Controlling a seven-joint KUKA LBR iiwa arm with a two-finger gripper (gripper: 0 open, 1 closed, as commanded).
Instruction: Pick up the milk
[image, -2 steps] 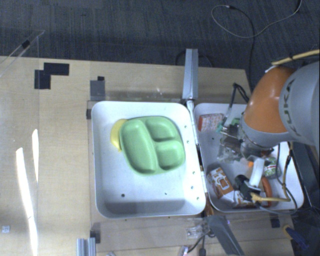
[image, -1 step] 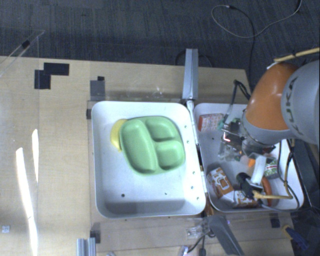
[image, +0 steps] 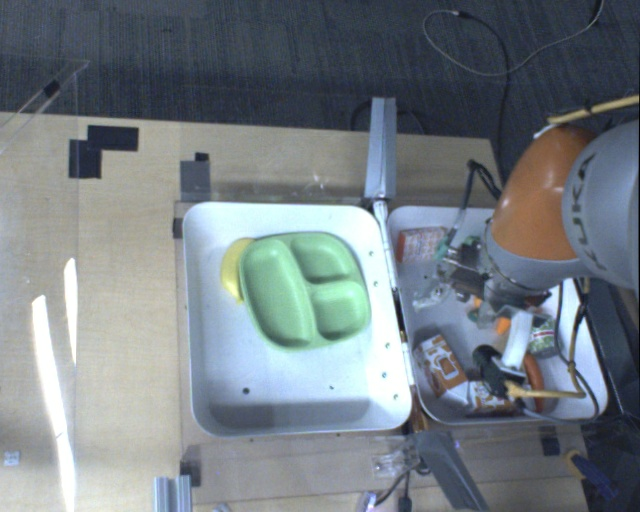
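- Bench top (image: 120, 300) of pale wood fills the left and middle of the frame. Dark carpet (image: 200, 50) runs along the top edge, and a thin cable (image: 470, 45) loops over it at the upper right.
- Black tape marks (image: 100, 147) sit on the wood at the upper left, and glare streaks run down the far left side.
- A grey metal post (image: 381, 150) stands at the seam between the two bins.
- The left bin (image: 300, 410), at the centre of the frame, holds a green divided tray (image: 305, 290). A yellow item (image: 232, 270) pokes out from under the tray's left edge.
- The right bin (image: 600, 375) is crowded. It holds a red-and-white packet (image: 420, 243) at its top left, a brown packet (image: 441, 362) lower left, and a green-labelled item (image: 543, 340) at the right.
- Print shows on these packets, but it is too small for me to read.
- The milk, as best I can judge, is the slim white container (image: 516, 340) at the right-centre of the right bin. It is tilted and lies among the clutter just below my wrist.
- My gripper (image: 452, 272) hangs over the upper left part of the right bin, near the red-and-white packet and left of the white container.
- I cannot tell whether my grip is released or clenched, and I see nothing held in it.
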